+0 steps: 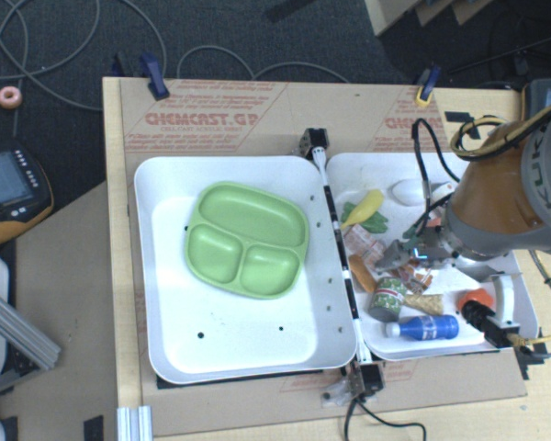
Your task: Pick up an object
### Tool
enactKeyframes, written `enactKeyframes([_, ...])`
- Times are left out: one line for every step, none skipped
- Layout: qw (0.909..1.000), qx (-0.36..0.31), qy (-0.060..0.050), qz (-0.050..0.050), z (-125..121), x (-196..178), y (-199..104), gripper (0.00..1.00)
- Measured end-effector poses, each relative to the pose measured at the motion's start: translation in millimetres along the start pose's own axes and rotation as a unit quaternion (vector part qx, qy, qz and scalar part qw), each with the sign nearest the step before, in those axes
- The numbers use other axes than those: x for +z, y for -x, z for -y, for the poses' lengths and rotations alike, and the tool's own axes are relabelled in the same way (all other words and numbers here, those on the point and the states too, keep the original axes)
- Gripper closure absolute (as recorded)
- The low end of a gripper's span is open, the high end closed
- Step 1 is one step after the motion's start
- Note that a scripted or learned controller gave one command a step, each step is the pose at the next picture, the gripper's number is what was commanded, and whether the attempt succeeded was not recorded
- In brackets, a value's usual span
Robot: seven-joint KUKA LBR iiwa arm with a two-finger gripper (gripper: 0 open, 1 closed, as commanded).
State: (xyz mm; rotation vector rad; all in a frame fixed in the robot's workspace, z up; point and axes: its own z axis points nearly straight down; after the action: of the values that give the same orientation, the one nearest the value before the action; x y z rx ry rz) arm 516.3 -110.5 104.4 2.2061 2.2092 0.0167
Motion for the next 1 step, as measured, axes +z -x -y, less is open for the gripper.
enactKeyframes([0.9999,-0.003,0.015,0.003,21.7,5.4,15.9,0.00])
